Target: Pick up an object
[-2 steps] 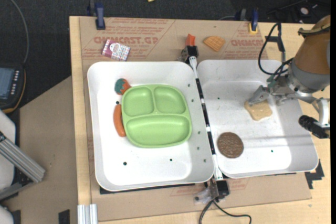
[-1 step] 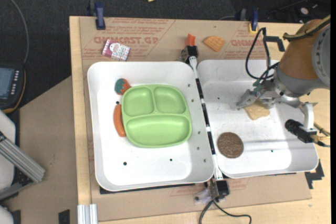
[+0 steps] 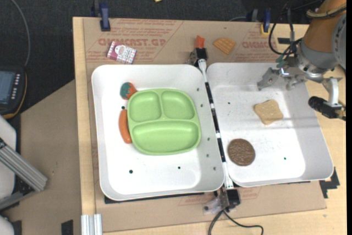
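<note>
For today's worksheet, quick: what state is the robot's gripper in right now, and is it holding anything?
Gripper: fingers spread open, holding nothing, above the back of the right bin.

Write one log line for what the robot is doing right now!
claw: over right bin, far edge | holding: nothing seen | nearest: tan cracker | brown cookie: untouched

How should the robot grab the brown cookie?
Come straight down from above and pinch the cookie across its round edge. It lies flat in the right bin, with bare floor all around, so the tool likely fits on any two opposite sides.
</note>
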`<action>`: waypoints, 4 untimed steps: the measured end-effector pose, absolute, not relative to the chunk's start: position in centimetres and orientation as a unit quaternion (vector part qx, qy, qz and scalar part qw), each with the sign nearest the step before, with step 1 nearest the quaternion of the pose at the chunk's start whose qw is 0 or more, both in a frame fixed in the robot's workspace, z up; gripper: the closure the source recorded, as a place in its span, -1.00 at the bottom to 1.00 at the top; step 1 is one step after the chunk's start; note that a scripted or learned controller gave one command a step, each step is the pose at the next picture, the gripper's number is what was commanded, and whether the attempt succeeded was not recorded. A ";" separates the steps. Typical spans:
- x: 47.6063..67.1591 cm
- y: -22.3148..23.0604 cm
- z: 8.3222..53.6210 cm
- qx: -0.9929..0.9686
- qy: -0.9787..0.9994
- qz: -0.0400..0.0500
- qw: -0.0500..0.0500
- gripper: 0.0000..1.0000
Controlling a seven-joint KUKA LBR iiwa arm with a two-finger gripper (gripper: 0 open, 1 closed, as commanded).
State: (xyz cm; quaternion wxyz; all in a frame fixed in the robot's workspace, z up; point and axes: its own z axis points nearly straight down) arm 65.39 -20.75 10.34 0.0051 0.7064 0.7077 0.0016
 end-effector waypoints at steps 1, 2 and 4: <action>60.6 -18.2 8.3 0.708 0.707 -0.001 -0.003 -1.00; 59.5 -17.9 8.5 0.708 0.707 -0.001 -0.001 -1.00; 61.4 -15.2 9.9 0.706 0.708 0.000 -0.002 -1.00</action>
